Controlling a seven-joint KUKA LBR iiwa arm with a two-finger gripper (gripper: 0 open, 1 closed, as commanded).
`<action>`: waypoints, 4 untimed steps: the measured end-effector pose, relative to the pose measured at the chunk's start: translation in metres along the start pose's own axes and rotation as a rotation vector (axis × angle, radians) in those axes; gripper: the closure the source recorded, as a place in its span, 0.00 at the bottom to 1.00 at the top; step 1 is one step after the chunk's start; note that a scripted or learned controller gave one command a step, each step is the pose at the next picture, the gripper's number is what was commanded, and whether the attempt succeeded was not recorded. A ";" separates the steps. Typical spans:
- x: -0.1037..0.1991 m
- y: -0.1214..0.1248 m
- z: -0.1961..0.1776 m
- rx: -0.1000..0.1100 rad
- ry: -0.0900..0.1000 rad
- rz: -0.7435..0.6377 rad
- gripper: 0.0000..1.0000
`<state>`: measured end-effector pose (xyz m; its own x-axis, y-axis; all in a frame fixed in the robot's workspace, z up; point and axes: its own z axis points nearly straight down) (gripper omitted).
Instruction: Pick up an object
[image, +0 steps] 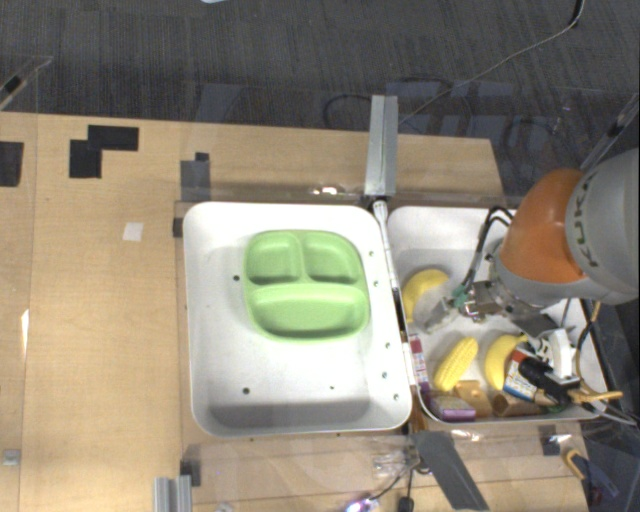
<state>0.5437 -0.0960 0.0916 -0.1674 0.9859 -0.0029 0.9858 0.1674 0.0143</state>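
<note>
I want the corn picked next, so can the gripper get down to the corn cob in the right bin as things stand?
Probably yes: the corn cob lies uncovered just below the gripper, though a banana sits close beside it.

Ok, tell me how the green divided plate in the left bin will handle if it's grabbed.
The green three-compartment plastic plate looks rigid and probably light. Its smooth, rounded rim may slip from a pinch. Lying flat in the left white bin, it seems unlikely to roll or tip.

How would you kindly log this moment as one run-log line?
arm: over right bin | gripper: low beside yellow fruit | corn cob: untouched | green divided plate: in left bin
</note>
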 end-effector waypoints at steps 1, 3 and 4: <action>0.002 0.004 -0.012 -0.008 0.003 -0.002 1.00; -0.010 -0.052 -0.001 -0.007 -0.001 0.030 0.00; -0.008 -0.049 -0.012 -0.012 0.002 0.027 1.00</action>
<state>0.4962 -0.1124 0.1032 -0.1411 0.9900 0.0000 0.9897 0.1410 0.0263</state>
